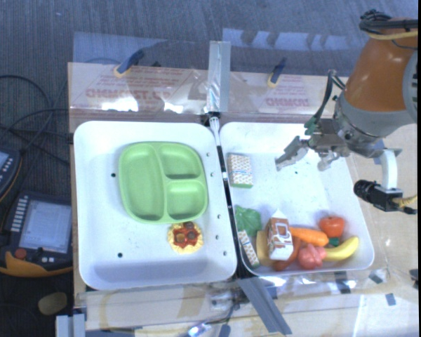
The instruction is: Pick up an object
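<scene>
Left of the fingers you see a green tray [162,182] and small pizza [184,236] in the left bin [91,209]. The gripper [309,156] hangs spread, apparently gripping nothing. Below the fingers lie a carton [278,239], carrot [307,235], tomato [331,225] and banana [342,249].

Arm reaching in from the right, gripper open and empty.
The grey arm with its orange band enters at the far right and angles down toward the left. The gripper [310,157] hangs at its end with its two fingers [289,153] spread apart, tips pointing left and downward, nothing between them.
</scene>
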`<move>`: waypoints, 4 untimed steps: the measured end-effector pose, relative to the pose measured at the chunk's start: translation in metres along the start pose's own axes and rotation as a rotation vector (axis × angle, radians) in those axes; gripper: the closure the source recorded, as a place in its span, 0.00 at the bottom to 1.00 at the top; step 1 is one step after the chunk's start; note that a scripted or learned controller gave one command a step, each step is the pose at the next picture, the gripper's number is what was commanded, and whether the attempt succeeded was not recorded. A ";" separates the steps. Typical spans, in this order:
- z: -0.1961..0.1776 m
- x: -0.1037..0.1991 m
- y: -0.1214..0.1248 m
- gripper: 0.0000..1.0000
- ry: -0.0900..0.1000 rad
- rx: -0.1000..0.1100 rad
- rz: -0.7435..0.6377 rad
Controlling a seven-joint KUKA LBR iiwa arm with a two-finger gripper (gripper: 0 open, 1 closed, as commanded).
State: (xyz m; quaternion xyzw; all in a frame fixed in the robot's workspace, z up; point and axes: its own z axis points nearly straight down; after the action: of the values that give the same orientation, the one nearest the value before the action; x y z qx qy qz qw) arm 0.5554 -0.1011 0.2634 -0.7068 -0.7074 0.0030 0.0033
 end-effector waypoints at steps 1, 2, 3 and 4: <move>0.057 -0.009 -0.069 0.00 0.001 0.000 -0.099; 0.171 -0.004 -0.064 0.00 0.000 -0.010 -0.015; 0.084 0.010 -0.071 0.00 0.001 -0.002 -0.426; 0.177 -0.010 -0.067 0.00 -0.003 -0.014 -0.441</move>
State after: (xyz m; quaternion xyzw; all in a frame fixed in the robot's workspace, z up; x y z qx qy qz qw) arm 0.4870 -0.1112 0.0873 -0.5349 -0.8449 -0.0019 -0.0021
